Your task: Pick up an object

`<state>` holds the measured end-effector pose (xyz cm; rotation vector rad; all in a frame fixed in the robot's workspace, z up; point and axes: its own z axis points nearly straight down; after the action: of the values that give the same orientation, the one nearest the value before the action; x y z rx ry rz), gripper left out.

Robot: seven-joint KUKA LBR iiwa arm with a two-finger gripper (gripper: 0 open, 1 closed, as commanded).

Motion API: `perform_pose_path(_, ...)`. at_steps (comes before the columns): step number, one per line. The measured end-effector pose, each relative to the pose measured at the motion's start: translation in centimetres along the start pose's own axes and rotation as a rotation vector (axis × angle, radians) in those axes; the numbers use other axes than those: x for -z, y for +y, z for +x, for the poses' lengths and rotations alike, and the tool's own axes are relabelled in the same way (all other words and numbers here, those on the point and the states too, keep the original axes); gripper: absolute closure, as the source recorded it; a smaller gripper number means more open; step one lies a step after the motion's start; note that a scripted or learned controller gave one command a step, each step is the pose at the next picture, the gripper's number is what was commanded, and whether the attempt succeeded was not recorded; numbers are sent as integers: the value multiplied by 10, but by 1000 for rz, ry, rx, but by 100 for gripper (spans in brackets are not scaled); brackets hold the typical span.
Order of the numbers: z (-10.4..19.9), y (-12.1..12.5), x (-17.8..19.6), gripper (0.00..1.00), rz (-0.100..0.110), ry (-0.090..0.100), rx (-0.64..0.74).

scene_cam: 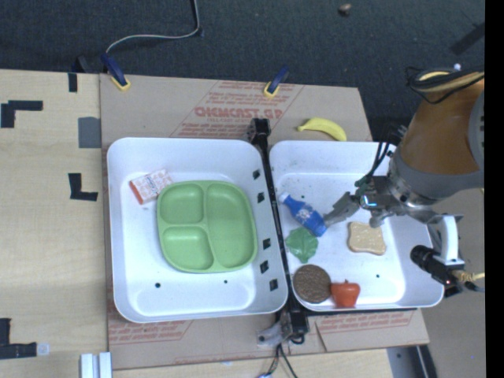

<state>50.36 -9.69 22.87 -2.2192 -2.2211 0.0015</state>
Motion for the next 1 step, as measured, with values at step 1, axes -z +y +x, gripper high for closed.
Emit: perform_pose_path(1, 3, 25, -102, 0, 2, 0, 0)
